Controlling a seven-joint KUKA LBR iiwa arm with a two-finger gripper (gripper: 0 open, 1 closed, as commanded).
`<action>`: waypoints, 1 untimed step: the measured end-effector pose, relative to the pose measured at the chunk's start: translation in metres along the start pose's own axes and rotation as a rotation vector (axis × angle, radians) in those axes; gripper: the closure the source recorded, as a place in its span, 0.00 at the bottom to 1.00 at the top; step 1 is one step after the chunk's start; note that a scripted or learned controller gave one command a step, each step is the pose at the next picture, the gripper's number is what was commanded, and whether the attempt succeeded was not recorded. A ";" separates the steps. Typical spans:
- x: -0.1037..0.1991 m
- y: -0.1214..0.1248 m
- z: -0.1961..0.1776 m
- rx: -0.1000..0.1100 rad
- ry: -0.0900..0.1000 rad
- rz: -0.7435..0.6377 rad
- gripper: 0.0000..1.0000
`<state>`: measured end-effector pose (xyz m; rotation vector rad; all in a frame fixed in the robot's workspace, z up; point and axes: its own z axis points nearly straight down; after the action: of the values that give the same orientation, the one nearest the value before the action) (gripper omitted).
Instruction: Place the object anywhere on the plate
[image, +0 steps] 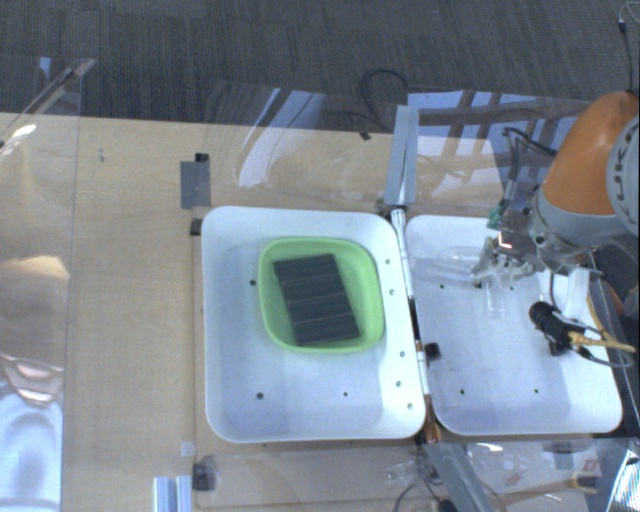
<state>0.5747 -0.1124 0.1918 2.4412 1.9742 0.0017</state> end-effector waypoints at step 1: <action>0.071 -0.047 0.007 0.003 0.001 -0.191 1.00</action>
<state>0.5433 -0.0333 0.1851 2.2433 2.2005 -0.0005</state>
